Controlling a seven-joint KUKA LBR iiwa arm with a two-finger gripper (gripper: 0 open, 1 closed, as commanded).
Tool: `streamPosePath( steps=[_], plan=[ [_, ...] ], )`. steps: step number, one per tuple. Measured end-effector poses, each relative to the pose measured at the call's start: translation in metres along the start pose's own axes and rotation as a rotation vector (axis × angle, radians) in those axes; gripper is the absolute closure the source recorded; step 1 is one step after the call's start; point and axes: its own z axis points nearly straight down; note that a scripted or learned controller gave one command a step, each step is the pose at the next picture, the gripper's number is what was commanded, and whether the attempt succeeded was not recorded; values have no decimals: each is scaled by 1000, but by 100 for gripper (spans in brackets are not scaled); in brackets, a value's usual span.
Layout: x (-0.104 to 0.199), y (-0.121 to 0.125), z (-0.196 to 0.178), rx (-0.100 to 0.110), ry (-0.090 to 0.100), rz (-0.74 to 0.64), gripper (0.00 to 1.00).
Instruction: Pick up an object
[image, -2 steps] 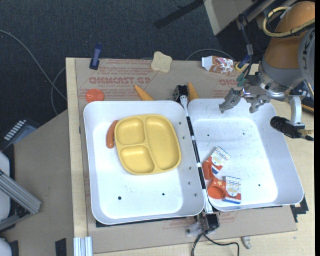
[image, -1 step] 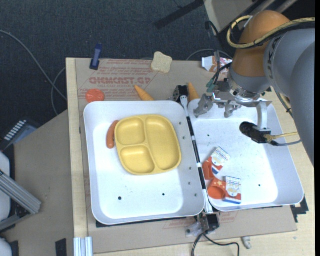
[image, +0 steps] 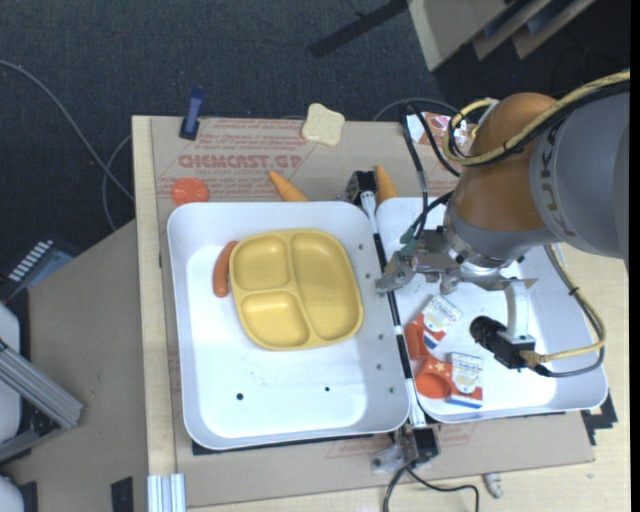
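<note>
Clutter gathers in the right bin (image: 572, 385) on the side next to its neighbour. There we see a small printed carton (image: 438, 318), a second carton (image: 466, 372) nearer the front rim, a red cup-like piece (image: 433, 378) touching that second carton, and a red strip (image: 413, 342) lying along the wall between the bins. The gripper (image: 405, 270) hangs low over that dividing wall, just behind the small printed carton. The bulk of the wrist hides its tip, so we cannot tell whether it is spread or closed, and nothing shows in its hold. In the left bin (image: 200, 400) a yellow divided plate (image: 296, 288) lies with a sausage (image: 221, 270) touching its left edge, well apart from the arm. We judge the small printed carton the likeliest thing to pick, being nearest. The risks come from position. The gripper stands so near the shared wall that a descent may strike the rim rather than the carton. The carton looks flat and perhaps tilted, so a closing grasp could skid off it or shove it against the red strip. The crowded pieces might also be pinched together.
</note>
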Motion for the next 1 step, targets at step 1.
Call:
streamPosePath(
  steps=[1],
  plan=[
    [-73, 59, -1, -4, -3, 1, 0]
  ],
)
